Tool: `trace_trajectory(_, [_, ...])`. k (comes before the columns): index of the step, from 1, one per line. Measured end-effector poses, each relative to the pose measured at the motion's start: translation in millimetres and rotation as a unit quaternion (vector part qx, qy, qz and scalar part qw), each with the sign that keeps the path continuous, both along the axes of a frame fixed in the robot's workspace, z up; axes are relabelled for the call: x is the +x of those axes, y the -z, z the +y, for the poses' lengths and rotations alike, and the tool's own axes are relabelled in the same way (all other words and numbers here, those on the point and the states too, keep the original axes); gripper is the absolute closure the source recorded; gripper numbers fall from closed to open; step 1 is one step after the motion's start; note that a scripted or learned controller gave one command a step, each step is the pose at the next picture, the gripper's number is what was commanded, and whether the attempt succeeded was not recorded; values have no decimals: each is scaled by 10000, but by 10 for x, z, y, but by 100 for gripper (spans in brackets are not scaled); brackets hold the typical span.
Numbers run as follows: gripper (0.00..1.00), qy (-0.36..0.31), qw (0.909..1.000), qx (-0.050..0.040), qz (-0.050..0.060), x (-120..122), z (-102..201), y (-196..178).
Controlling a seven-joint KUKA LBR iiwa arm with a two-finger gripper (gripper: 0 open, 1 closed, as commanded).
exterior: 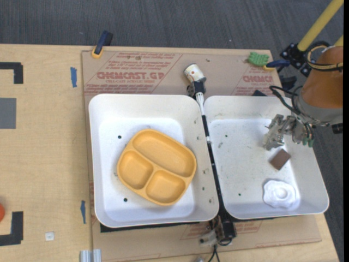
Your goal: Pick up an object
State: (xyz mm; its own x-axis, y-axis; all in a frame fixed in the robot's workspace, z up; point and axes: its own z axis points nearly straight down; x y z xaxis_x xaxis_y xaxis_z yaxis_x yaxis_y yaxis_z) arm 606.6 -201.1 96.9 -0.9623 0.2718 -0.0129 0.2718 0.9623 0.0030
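Note:
In the left bin (pixel 103 146) lies a yellow three-compartment plate (pixel 156 166). The right bin (pixel 240 146) holds a small brown block (pixel 280 159) and a white round lump (pixel 280 194) near its front right corner. My gripper (pixel 275 135) hangs over the right bin's far right part, just above and behind the brown block. The grey arm with its orange band (pixel 324 86) comes in from the right. I see nothing carried by the gripper.
A white-tipped black tool (pixel 194 78) lies on the cardboard behind the seam between the bins. A green clip (pixel 256 59) and a blue-yellow clamp (pixel 101 43) sit at the board's back edge. A yellow pole (pixel 322 18) stands far right.

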Motion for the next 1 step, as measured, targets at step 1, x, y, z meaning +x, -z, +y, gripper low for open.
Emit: trace_trajectory(1, [100, -1792, 9838, -15, 23, 454, 496, -716])
